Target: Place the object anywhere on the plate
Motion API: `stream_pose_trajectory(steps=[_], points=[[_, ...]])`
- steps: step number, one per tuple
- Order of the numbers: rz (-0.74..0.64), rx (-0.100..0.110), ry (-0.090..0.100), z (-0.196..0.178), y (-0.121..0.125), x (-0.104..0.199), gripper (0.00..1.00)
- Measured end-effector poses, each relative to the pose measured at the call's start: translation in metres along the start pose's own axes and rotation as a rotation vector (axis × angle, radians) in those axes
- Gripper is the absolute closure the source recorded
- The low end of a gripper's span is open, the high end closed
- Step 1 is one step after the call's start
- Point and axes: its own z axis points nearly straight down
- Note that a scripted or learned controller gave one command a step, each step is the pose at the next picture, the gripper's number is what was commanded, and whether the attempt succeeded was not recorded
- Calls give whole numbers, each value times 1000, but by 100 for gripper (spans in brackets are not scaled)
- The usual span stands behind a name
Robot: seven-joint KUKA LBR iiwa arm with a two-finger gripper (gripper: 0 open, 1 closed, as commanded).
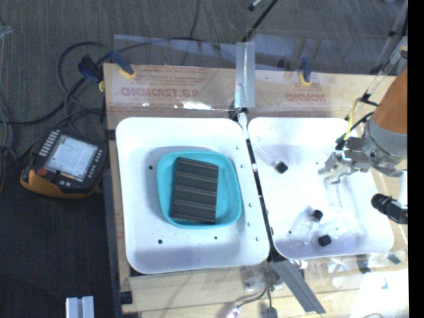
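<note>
**Block lies on the plate; gripper over the right bin**

You have two white bins side by side on the bench: the left bin [132,244] and, at its 3 o'clock, the right bin [298,131]. A cardboard sheet [172,88] stands along their 12 o'clock edge.

The arm [391,121] comes in at 3 o'clock of the view. Its gripper [336,177] hangs over the 3 o'clock part of the right bin. You cannot tell from this view whether it is open or closed, and nothing shows in its grasp.

The blue plate [228,197] sits in the middle of the left bin. The block [195,189], dark grey and ribbed, lies flat on the plate's middle, its long side running 12 to 6 o'clock, well apart from the gripper.

A pendant [65,161] rests on the floor at 9 o'clock of the left bin.

Three small black pieces lie in the right bin: one [281,167] towards 10 o'clock, two [317,214] [324,240] near 6 o'clock, among clear, hard-to-read items.
</note>
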Motion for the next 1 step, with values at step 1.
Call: stream_pose_trajectory(steps=[1], points=[[0, 0, 0, 0, 0, 0, 0]])
